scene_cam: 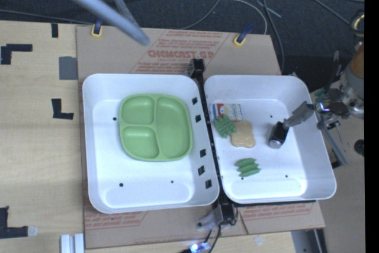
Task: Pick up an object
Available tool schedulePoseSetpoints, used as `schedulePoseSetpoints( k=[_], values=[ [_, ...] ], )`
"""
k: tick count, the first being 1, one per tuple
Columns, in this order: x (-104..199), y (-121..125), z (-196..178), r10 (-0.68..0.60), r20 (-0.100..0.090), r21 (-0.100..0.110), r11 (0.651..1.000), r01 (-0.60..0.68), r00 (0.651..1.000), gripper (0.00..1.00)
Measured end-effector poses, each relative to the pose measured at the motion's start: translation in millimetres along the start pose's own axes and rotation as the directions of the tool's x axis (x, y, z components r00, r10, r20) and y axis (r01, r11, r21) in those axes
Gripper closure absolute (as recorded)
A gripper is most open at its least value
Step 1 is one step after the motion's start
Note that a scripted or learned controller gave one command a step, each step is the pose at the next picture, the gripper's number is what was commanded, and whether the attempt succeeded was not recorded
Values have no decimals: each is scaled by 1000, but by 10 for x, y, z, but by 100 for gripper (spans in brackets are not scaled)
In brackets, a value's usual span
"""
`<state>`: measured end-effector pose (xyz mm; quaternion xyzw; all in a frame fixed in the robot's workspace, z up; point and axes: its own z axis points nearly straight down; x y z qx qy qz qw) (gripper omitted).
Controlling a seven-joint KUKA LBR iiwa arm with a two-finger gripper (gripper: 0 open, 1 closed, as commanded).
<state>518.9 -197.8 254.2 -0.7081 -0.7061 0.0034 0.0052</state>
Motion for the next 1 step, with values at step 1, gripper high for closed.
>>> schedulePoseSetpoints(
  k=[1],
  values=[
    [5,23,-58,-4,2,-11,1000,4,1000,0]
  ],
)
